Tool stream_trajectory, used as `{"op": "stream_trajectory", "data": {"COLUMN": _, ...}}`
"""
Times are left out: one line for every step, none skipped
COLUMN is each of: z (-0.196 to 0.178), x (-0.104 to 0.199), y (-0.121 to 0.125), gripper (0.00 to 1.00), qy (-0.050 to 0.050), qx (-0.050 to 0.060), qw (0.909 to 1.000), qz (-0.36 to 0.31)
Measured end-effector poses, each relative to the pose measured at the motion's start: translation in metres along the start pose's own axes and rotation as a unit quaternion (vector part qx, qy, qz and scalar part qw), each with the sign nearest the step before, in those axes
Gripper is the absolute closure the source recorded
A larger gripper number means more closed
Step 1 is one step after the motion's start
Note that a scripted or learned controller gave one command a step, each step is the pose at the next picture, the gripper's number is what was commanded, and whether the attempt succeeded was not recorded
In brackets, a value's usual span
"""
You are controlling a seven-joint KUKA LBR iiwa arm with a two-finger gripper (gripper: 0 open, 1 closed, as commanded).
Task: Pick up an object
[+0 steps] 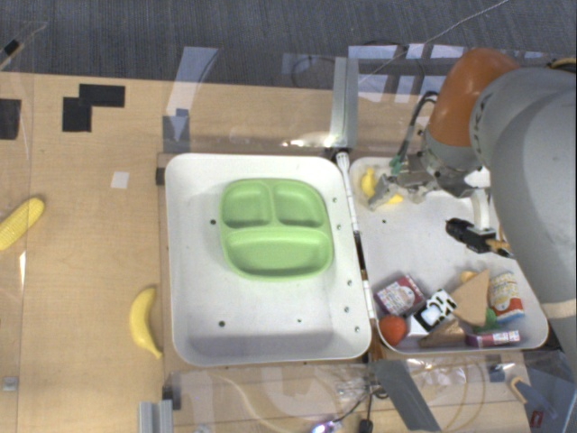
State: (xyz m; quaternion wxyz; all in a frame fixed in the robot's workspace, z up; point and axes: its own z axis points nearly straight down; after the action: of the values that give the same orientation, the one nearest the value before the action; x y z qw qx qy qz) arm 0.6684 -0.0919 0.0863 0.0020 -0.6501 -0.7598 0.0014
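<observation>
The right white bin holds the loose objects. A small yellow object lies in its far left corner, and a second yellow bit shows just beside it. My gripper is down at that corner, right over or against the yellow object; the view is too small to tell whether they touch. The grey arm with its orange band reaches in from the right and covers the bin's right side.
The left bin holds a green divided plate. A red ball, a purple packet, a black-and-white cube, a tan wedge and a small jar crowd the right bin's near end. A banana lies on the bench.
</observation>
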Motion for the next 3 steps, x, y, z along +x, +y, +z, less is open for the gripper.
{"op": "stream_trajectory", "data": {"z": -0.01, "x": 0.001, "y": -0.001, "gripper": 1.0, "qy": 0.0, "qx": 0.004, "qw": 1.0, "qz": -0.004}}
{"op": "stream_trajectory", "data": {"z": -0.011, "x": 0.001, "y": 0.001, "gripper": 0.0, "qy": 0.0, "qx": 0.001, "qw": 1.0, "qz": -0.004}}
{"op": "stream_trajectory", "data": {"z": -0.127, "x": -0.026, "y": -0.041, "gripper": 0.0, "qy": -0.002, "qx": -0.007, "qw": 0.9996, "qz": -0.027}}
